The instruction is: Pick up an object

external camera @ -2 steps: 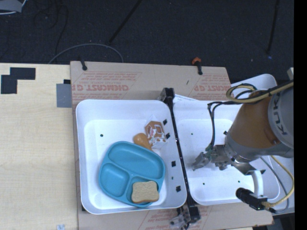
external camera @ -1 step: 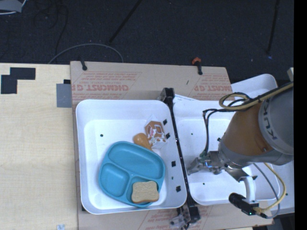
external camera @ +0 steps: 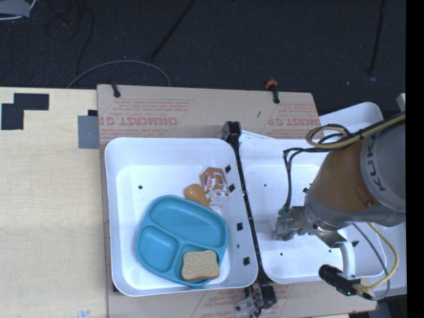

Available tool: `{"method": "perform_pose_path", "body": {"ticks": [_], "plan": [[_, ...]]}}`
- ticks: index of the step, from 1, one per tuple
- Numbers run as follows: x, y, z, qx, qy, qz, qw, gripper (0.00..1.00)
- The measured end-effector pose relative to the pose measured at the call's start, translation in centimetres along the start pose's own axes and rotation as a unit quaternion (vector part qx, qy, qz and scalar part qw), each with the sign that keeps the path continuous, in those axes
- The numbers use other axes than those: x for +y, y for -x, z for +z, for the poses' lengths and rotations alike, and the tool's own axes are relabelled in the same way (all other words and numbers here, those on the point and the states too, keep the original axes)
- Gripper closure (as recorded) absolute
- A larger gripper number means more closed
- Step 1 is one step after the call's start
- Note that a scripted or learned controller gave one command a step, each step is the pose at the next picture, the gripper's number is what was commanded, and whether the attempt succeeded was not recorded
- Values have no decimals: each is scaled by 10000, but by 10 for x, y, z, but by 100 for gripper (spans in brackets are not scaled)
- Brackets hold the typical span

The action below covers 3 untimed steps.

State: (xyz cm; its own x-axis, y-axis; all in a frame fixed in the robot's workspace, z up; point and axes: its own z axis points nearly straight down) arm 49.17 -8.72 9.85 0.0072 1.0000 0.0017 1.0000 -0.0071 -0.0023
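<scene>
We see the claw [external camera: 286, 227] low in the right bin [external camera: 278, 270]; its grip we cannot tell. In the left bin [external camera: 122, 177]: blue tray [external camera: 172, 234], toast slice [external camera: 200, 265], wrapped snack [external camera: 214, 181].

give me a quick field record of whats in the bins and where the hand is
left bin: blue divided plate, orange piece, clear-wrapped snack
plate load: tan bread-like slice in its near compartment
snack position: just beyond the plate's far edge, beside the orange piece
right bin: arm reaching in
hand: low over right bin floor, nothing visibly held
</scene>
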Motion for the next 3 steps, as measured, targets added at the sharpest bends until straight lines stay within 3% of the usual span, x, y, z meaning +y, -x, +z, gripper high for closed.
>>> {"method": "perform_pose_path", "body": {"ticks": [3], "plan": [[-7,4,-160,-9,26,-42,10000,100]]}}
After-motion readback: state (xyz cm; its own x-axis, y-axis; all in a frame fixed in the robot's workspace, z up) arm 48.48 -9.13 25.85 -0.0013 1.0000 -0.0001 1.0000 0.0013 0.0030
